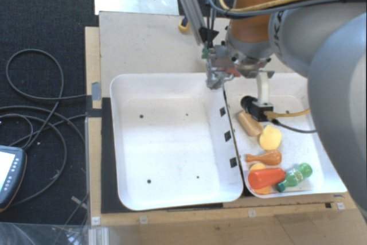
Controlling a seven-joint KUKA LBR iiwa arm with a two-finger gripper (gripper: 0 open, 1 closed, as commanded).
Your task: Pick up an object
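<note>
Dark carpet surrounds a pale bench (149,43). It carries two shallow white bins set side by side, the left bin (166,146) and the right bin (288,96). On the carpet, well to the left of the right bin and beyond the bench edge, lie several looped black cables (34,94) and one handheld screen unit (10,174).

One grey arm (327,31) reaches in over the right bin. Its single gripper (214,78) sits at that bin's far left corner, over the wall shared with the left bin. Whether the gripper is open or closed cannot be told, and nothing shows held in it.

The things to pick lie in the right bin, all in its near half. Five count clearly:
- One tan cylinder (249,123) lies tilted by the bin's left wall.
- One yellow lemon (270,138) lies just beside the cylinder, nearer the bin's middle.
- One orange drumstick-shaped piece (265,158) lies closer to the bin's near rim.
- One red-orange piece (265,178) lies by the near rim.
- One green bottle (295,176) lies on its side by the near rim, touching the red-orange piece.

A small yellow-orange bit shows between the drumstick piece and the red-orange piece, and it cannot be told whether this is a separate thing.
</note>
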